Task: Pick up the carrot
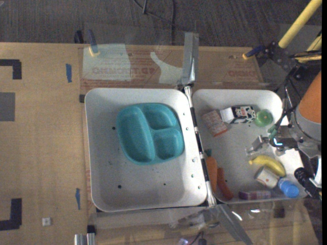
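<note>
Looking down on a tan bench (41, 152), two shallow white bins sit side by side. The left bin (102, 177) holds a teal divided plate (150, 132). The right bin (230, 157) holds a jumble of small things. A grey arm with an orange band (312, 106) reaches in from the right, and its gripper (260, 144) hangs low over the middle of the right bin, just above a banana (266, 163). Nothing sits between its fingers, which look slightly parted.

The carrot (211, 171) lies along the right bin's left wall, well apart from the gripper, beside a reddish sausage-shaped item (224, 184). By my reading, the pick has not begun: the gripper must first cross to the left wall, close on the carrot and lift.

Smaller items include a tan packet (214, 122), a black-and-white carton (242, 113), a green ball (263, 118), a blue cap (289, 188) and a purple bar (254, 194). Mirrored print on the cardboard behind the bins is too blurred to read.
</note>
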